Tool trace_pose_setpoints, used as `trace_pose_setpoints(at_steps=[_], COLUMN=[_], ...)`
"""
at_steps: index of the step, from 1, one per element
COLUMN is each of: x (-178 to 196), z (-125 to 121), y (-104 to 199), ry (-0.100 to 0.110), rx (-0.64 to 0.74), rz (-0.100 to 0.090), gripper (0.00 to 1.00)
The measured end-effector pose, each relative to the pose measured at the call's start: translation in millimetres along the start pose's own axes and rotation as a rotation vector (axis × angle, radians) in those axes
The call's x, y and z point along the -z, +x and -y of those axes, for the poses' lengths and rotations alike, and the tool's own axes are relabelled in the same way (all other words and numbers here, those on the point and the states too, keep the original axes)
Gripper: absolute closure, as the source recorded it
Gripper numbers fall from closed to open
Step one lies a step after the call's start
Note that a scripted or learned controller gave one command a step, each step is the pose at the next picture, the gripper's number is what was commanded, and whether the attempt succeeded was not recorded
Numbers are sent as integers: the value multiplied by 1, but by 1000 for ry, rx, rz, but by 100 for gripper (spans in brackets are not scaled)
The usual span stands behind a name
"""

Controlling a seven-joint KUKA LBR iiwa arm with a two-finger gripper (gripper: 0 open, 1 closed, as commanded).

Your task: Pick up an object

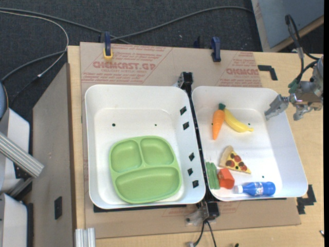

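Robotics lab, plainly a test bench rather than any home or kitchen.

Looking down on a plywood bench top (154, 60) with red stencilled lettering, held by a yellow clamp (107, 46) and a blue clamp (215, 49) at the far edge; two shallow white bins (97, 138) set side by side on it, marked along the shared rim with black tape tabs (183, 111); black cables (46, 22) trailing over dark carpet (154, 4) behind; toy food instead of real — a plastic carrot (217, 123), banana (237, 123) and pizza slice (234, 161); aluminium framing (18, 156) at the left edge; all staged, fixtured, wired for trials.
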State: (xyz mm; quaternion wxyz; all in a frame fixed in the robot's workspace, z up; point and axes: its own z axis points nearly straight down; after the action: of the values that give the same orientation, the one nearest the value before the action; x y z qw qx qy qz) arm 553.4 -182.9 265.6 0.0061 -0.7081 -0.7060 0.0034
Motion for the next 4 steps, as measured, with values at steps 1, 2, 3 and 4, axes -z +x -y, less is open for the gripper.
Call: trace_pose_setpoints(at_steps=[1, 2, 3, 4], x=[7, -43, -101, -146], z=[-2, 6, 2, -4], y=[1, 5, 14, 12], ry=[-12, -7, -6, -8], rx=[3, 3, 3, 3], rz=[3, 1, 0, 1], gripper=[0, 0, 0, 0])
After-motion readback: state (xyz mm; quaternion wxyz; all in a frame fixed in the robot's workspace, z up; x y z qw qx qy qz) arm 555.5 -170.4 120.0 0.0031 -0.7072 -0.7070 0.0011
